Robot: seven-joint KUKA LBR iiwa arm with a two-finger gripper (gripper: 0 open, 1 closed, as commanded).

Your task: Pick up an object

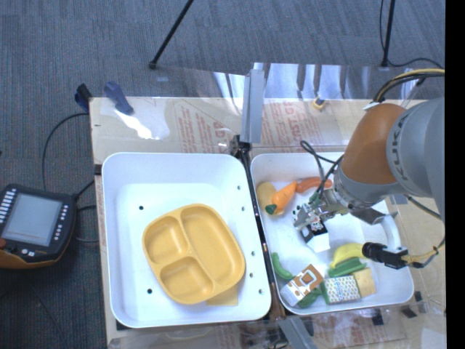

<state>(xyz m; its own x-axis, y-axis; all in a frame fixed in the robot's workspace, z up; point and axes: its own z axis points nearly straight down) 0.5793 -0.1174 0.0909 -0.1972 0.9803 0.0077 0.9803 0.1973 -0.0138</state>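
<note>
My gripper (pixel 311 222) hangs low in the middle of the right bin (pixel 392 297), under the grey and orange arm. Just left of it lie a toy carrot (pixel 282 197) and a yellow piece (pixel 266 193). An orange-red piece (pixel 314 184) sits behind it. A small white block (pixel 318 241) rests right below the gripper. Toward the bin's front lie a banana (pixel 347 251), a green pepper (pixel 282 267), a brown and white box (pixel 304 283) and a patterned packet (pixel 341 289).
The left bin (pixel 123 195) holds a yellow divided plate (pixel 192 252). A grey post (pixel 253 115) stands behind the seam between the bins. A handheld pendant (pixel 33 224) lies on the floor at the left.
</note>
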